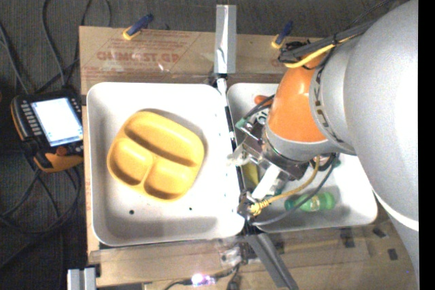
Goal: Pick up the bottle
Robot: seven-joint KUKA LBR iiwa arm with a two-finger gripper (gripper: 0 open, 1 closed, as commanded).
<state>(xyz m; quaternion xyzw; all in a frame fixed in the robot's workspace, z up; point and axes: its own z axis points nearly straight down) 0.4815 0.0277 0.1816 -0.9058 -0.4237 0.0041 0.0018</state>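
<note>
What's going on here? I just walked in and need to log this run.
The arm reaches in from the right and hangs low over the right bin, with its end effector near that bin's left wall. A green bottle lies on its side on the bin floor beside the end effector, and nothing shows it gripped. The left bin holds a yellow divided tray.

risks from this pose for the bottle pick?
1. The gripper sits low at the right bin's left wall, beside the divider; a further descent could hit the rim.
2. The green bottle lies on its side, off to the gripper's right and partly under the arm, so a grasp here may miss it.
3. The yellow cable trails near the bottle and could snag it.
</note>
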